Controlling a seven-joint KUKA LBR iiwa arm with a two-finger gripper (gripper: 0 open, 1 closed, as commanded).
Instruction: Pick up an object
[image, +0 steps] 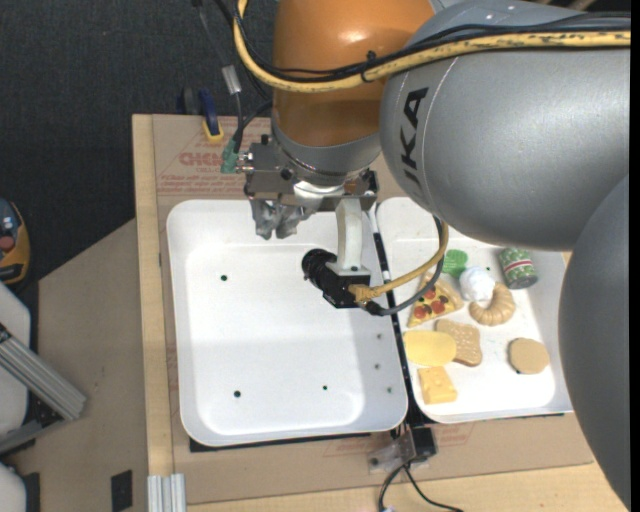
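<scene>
My gripper (277, 222) hangs under the orange wrist band over the far edge of the left bin (200, 330), close to its back wall. The toy food lies in the right bin (545, 400), to the gripper's right: a pizza slice (436, 300), a yellow piece (430, 348), a cheese wedge (437, 384), a cracker (464, 341), a round cookie (528, 356), a croissant (496, 306), a white item (478, 286), a green item (455, 263) and a small can (518, 266). I see nothing hanging below the gripper.
A black connector with a yellow cable (335, 280) dangles from the arm over the left bin's right half. The grey arm body covers the right bin's far side. Cardboard (160, 200) surrounds the bins; a blue and yellow clamp (210, 115) sits at the far edge.
</scene>
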